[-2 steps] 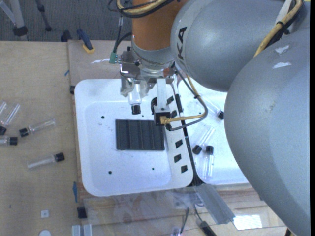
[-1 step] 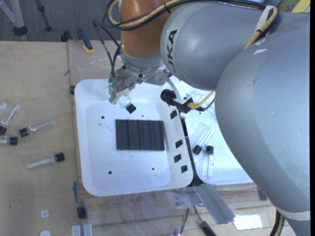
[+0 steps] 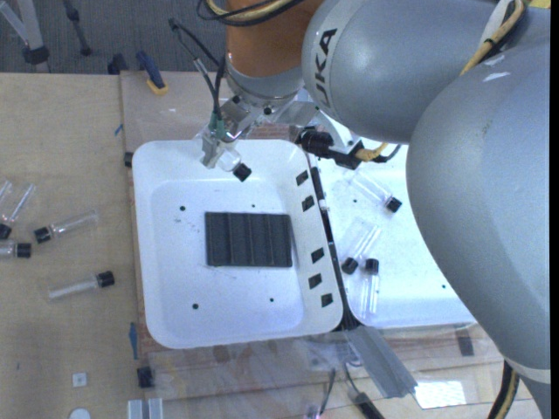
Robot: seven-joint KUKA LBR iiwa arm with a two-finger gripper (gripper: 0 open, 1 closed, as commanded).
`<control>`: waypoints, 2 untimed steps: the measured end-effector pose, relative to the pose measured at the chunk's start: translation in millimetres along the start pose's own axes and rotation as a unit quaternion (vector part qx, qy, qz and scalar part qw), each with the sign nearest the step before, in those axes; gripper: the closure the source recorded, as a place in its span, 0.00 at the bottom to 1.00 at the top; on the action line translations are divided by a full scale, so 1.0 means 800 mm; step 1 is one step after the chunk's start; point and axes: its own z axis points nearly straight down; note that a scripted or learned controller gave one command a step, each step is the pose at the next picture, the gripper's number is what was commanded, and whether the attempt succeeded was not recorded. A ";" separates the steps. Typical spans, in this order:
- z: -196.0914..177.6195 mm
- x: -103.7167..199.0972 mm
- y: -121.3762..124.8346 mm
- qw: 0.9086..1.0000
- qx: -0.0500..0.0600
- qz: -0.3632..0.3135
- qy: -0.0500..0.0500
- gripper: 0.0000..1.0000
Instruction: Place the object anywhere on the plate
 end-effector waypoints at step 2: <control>-0.163 0.017 -0.012 0.997 0.000 -0.076 0.000 1.00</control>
